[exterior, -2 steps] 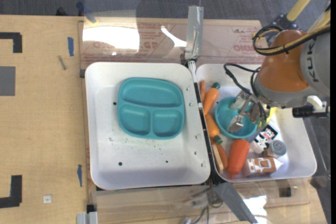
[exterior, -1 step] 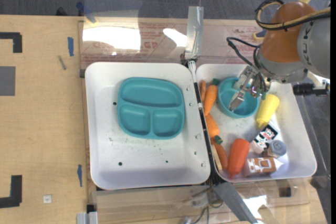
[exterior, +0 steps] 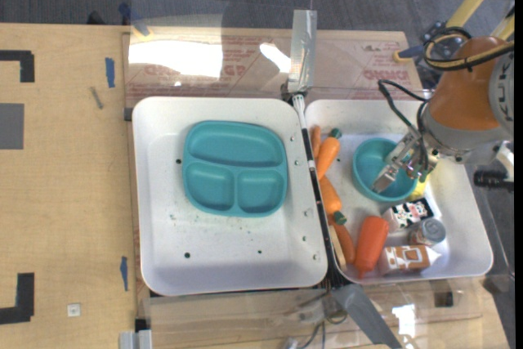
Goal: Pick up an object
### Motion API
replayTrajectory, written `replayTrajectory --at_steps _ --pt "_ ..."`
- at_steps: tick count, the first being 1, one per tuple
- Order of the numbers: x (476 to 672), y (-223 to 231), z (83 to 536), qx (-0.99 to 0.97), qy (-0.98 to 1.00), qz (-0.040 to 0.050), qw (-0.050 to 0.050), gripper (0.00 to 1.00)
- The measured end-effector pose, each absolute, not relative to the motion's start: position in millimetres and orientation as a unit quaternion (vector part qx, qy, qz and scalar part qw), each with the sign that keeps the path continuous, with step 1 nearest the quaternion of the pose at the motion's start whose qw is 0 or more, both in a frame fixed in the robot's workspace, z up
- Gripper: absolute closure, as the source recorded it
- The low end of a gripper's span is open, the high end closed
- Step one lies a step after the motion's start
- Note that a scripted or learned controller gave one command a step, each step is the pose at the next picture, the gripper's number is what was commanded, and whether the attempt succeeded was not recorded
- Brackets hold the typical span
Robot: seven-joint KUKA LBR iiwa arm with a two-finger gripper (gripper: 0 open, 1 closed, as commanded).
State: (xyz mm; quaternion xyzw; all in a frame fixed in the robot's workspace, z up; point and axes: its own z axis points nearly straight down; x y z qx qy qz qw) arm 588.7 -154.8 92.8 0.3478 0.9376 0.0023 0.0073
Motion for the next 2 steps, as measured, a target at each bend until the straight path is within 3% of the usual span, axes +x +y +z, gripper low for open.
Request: replayTrajectory --at_steps 1,2 --pt "511.0 -153.2 96.2 0.400 0.916 0.0058 0.020 0.00" --pt "579.7 -123.0 93.0 0.412 0.911 0.0034 0.010 0.00"
